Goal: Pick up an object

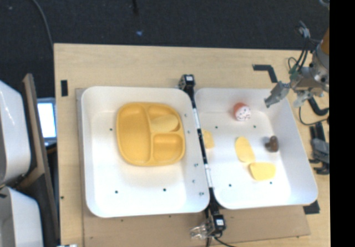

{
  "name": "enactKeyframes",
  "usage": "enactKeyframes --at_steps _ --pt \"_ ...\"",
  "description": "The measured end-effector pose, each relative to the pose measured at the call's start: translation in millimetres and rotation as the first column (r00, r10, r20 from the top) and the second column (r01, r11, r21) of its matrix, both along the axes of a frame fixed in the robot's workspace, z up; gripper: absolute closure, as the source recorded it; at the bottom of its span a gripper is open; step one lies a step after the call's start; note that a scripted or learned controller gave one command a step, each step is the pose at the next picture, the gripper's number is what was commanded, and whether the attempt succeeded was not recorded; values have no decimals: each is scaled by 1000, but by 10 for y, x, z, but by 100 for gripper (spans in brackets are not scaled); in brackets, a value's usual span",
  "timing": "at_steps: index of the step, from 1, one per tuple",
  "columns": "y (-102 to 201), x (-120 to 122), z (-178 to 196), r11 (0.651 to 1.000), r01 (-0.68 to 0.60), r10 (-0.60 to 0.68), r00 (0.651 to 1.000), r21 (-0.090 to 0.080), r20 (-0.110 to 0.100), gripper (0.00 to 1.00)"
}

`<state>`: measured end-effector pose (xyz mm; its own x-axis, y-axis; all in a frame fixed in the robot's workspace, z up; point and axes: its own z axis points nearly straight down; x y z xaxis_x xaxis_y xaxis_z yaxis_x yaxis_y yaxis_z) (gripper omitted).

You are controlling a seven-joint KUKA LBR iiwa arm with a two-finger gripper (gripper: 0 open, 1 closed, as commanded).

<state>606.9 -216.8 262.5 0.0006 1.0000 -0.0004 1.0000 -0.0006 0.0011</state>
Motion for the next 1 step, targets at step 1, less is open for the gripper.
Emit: enactKeyframes --at_steps 1 --pt "332 -384 973 999 50 -50 999 -1 10 0"
